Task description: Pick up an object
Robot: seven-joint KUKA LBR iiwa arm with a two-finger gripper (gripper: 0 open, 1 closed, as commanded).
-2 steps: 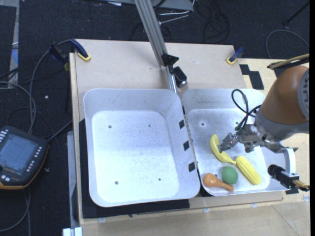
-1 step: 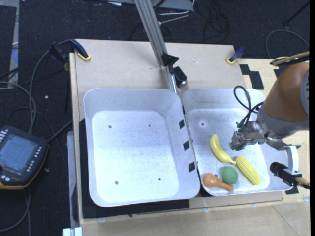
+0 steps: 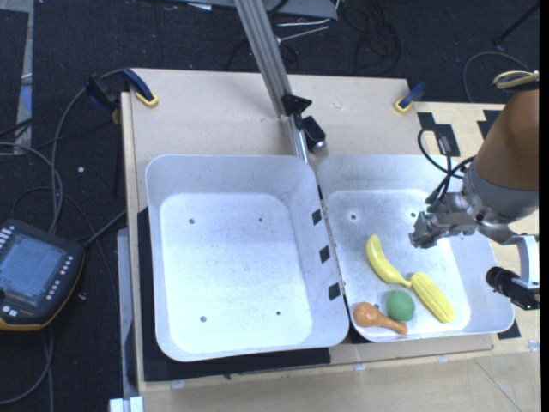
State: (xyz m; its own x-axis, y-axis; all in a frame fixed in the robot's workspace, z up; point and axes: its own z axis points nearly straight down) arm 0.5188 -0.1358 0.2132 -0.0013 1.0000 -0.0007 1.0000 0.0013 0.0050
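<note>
The arm [image 3: 506,157] enters from the right of the camera view and positions the gripper [image 3: 426,233] over the right bin [image 3: 377,187], above its bare floor near the right-hand wall. Nothing is visible beneath or against the tool; whether it is released or clenched cannot be determined at this angle. Four objects lie in the near portion of the right bin. A yellow banana [image 3: 384,263] lies on a diagonal, just below and left of the gripper and apart from it. A yellow corn cob [image 3: 433,297] lies beside the lower end of the banana, close to touching it. A green ball [image 3: 399,305] sits between the corn cob and an orange gourd-shaped piece [image 3: 376,316], which lies at the near-left corner. The left bin [image 3: 171,178] adjoins the right bin on the bench [image 3: 223,118].
</note>
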